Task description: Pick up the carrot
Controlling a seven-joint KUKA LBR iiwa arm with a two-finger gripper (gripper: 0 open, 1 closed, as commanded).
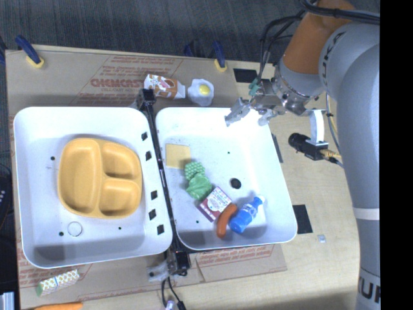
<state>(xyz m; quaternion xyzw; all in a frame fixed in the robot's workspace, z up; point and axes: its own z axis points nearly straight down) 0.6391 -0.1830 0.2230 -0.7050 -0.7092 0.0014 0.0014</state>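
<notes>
Carrot [224,220] lies in right bin [271,166], near front wall, tilted, touching blue bottle [244,216] on its right and red packet [214,203] at its upper end. Green leafy item [197,181] just behind packet; yellow square slice [177,155] further back; small dark spot beside them on bin floor. Gripper [248,112] hovers over bin's far right corner, well apart from carrot, fingers spread, nothing between them. Left bin [32,173] holds yellow divided tray [100,176].
</notes>
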